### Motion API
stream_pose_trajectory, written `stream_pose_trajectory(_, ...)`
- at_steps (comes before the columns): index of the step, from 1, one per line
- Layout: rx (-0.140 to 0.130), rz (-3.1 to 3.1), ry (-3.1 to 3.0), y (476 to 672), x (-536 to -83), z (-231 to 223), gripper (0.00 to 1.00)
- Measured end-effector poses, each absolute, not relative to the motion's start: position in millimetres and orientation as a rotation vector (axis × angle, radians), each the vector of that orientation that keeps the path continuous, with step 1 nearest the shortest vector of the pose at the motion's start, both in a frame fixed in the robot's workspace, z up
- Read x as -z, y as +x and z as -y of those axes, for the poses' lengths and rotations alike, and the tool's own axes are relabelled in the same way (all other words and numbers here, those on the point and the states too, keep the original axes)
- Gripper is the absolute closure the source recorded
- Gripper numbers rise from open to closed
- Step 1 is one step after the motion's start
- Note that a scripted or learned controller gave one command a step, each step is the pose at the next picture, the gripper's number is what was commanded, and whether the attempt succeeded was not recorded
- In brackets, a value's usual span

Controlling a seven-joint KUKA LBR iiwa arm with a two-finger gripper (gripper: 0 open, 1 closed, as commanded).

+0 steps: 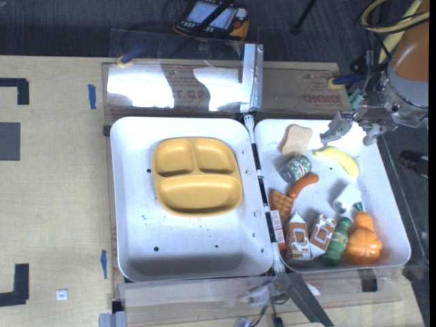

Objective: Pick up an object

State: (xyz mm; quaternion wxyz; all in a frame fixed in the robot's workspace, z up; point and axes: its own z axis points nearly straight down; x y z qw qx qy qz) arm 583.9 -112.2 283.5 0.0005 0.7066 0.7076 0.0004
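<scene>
We're hovering the gripper [351,129], fingers spread and holding nothing, over the right bin's [394,203] far edge; the banana [338,160] is lying just below, so we're probably dropping next.

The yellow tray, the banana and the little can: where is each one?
yellow tray [197,176], camera view, middle of its top, left bin.
banana [343,160], camera view, middle of its curve, right bin.
can [296,167], camera view, its side label, right bin.

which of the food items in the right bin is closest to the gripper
The yellow banana, lying just below the gripper near the bin's far edge. The bread slice sits farther left; the other items lie nearer the camera.
</scene>
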Motion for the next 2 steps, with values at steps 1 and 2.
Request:
stream_pose_trajectory(1,-0.004,-2.22,2.218,584.8,-293.8,112.7,1.0)
stream_pose_trajectory(2,-0.004,-2.219,2.218,584.8,-293.7,112.7,0.0)
